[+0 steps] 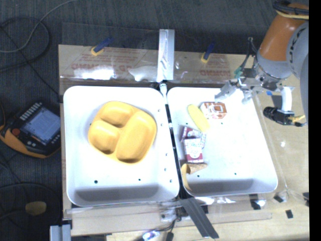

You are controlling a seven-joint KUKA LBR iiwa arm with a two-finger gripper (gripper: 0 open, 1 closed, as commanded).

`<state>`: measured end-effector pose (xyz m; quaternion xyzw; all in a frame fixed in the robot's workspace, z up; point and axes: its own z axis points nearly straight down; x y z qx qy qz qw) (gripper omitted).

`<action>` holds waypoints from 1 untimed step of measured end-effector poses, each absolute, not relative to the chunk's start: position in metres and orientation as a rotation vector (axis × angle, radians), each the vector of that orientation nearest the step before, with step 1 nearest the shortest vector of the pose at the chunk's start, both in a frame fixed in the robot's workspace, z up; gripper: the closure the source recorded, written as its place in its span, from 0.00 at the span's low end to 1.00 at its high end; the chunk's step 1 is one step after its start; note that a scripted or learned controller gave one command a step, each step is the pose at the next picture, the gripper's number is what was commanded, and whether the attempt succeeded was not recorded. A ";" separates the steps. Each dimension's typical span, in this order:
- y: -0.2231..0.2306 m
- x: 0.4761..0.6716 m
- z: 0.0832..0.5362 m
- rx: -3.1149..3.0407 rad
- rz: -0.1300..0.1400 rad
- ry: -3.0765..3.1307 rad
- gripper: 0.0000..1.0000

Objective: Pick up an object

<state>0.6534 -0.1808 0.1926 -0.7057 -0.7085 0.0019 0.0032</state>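
**Gripper at the right bin's far rim, packets off toward 8 o'clock**

You have the gripper (235, 88) over the upper right corner of the right bin (241, 149), arm (281, 39) coming in from 2 o'clock. Whether the tool is spread or pressed together cannot be told from here; nothing shows pinched in it.

The nearest pickable things lie toward 8 o'clock from the gripper. Closest is the orange-and-white packet (213, 110), near the tool and lying flat. Just beside it, toward 9 o'clock of the packet, is the yellow piece (197, 117), its long axis running from 11 to 5 o'clock. Further along toward 7 o'clock sit the red-and-white packets (193, 145) against the bin's left wall.

The big yellow foam block (122, 131) fills the left bin (75, 174), well apart from the tool.

Judging from this, the packet is your shortest reach: a short travel toward 8 o'clock, then down.
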 end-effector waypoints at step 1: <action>-0.179 0.669 0.126 -2.126 -0.011 -2.332 0.00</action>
